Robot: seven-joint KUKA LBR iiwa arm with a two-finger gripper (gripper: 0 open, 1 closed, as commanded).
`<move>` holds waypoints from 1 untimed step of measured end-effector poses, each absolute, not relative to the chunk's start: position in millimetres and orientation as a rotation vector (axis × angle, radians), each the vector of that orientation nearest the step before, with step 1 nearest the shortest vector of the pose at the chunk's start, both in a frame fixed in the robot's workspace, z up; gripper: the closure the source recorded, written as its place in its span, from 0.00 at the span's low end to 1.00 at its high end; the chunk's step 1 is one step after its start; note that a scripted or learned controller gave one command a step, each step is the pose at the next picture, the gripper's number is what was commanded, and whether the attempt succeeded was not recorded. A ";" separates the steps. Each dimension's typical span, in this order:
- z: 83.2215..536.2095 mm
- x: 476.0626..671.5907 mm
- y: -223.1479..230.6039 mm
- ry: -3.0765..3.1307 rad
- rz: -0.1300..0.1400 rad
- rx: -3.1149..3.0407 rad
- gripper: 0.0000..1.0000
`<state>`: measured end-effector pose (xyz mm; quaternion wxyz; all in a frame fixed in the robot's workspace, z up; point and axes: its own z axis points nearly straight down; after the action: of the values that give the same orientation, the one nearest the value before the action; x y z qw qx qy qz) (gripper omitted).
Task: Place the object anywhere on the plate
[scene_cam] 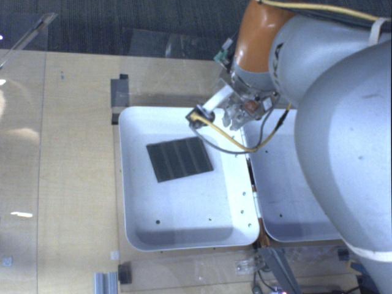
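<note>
Dark ribbed plate [180, 158] lying flat in the left white bin [135, 213], toward its 11 o'clock part, hand [236, 118] hovering at the bin's 1 o'clock edge, grip state impossible to tell, yellow cable [229, 144] looping below.

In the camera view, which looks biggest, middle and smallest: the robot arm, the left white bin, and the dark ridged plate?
1. Robot arm, but it is nearest the camera, so it may just look biggest.
2. Left white bin.
3. Dark ridged plate, lying inside that bin.
</note>
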<state>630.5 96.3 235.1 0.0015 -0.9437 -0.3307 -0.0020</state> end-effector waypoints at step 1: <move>261.5 631.4 45.2 -1.520 -0.006 -2.751 1.00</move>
<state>631.4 45.2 261.5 -0.0007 -0.8753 -0.4836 -0.0020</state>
